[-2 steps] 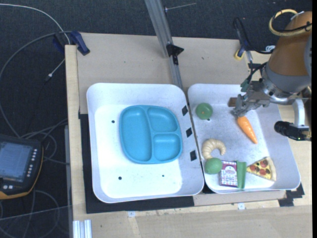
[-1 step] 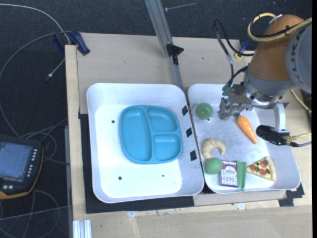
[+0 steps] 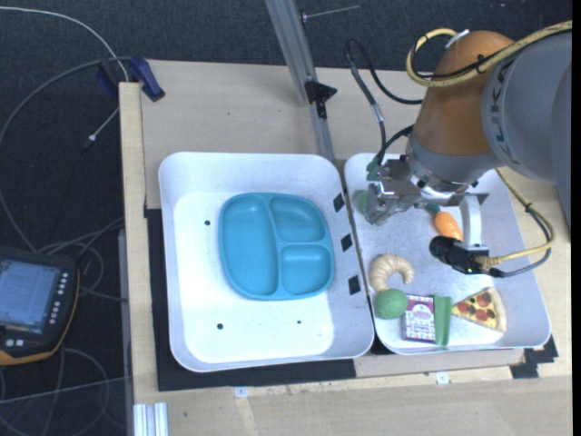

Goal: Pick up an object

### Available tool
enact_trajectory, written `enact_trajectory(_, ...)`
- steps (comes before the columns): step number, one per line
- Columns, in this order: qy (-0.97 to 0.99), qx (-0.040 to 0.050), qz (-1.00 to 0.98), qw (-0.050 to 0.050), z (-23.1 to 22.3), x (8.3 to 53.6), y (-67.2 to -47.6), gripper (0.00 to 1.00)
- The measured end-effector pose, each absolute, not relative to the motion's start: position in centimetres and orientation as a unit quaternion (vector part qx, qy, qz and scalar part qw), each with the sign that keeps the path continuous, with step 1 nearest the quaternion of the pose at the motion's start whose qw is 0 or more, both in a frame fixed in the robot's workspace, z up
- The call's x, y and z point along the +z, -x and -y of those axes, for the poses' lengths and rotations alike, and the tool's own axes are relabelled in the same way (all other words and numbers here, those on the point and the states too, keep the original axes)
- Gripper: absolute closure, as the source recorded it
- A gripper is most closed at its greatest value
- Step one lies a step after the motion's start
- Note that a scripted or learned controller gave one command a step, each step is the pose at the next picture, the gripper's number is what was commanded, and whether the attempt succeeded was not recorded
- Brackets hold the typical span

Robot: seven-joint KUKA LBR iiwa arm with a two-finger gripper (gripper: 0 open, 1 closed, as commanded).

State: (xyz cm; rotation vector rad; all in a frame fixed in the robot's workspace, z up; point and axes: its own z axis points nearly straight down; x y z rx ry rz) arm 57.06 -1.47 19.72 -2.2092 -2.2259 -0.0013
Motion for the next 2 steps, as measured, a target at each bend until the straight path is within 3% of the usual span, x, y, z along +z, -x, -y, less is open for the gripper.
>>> enact_trajectory(2,0.704,-0.0022,0.710,0.000,-8.8,22.1,-56.1,1.00)
